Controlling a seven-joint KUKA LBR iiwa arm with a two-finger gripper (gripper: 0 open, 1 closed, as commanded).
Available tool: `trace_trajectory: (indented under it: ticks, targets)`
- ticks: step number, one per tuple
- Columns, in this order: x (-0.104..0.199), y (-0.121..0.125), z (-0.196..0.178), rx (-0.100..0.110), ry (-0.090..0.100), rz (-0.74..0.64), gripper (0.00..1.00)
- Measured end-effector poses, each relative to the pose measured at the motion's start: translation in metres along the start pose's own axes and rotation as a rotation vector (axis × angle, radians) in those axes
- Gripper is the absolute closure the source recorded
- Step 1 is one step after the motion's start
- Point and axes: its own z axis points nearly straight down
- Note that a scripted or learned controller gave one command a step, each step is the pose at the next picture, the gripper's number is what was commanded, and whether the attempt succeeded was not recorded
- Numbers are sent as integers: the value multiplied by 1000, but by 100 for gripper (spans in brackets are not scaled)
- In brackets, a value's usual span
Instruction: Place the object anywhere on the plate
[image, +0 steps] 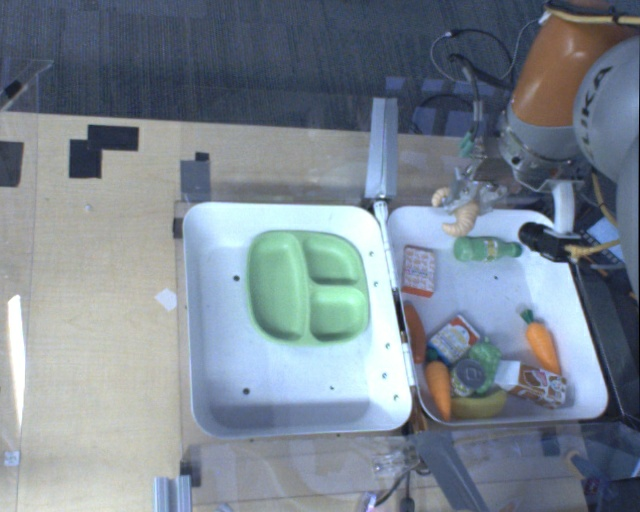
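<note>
Toys (480, 372) crowd right of the plate (305, 285); gripper (466, 205) beyond, jaws clamped on a croissant (462, 217), lifted for carrying.

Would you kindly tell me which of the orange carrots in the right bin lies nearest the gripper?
The orange carrot with the green top by the bin's right wall; the other orange carrot lies at the bottom-left corner, farther from the gripper.

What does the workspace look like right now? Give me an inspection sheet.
Surface: wooden bench bearing left bin and right bin.
Job's things: green divided plate in left bin; tan object between the tool's fingers.
Clutter: right bin holds green bottle, red card, two carrots, can, small packets.
Grippers: tool over right bin's far edge.
Cables: black loops behind the arm.
Surroundings: dark floor, black markers on bench.
</note>
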Motion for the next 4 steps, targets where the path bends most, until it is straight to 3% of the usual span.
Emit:
trace_trajectory:
  ticks: [1,2,3,4]
  targets:
    - [74,2,-24,-2,2,-212,100]
    - [86,-8,-18,1,3,-173,100]
    - [86,-8,-18,0,3,-173,0]
    - [87,-7,-31,-6,3,-176,100]
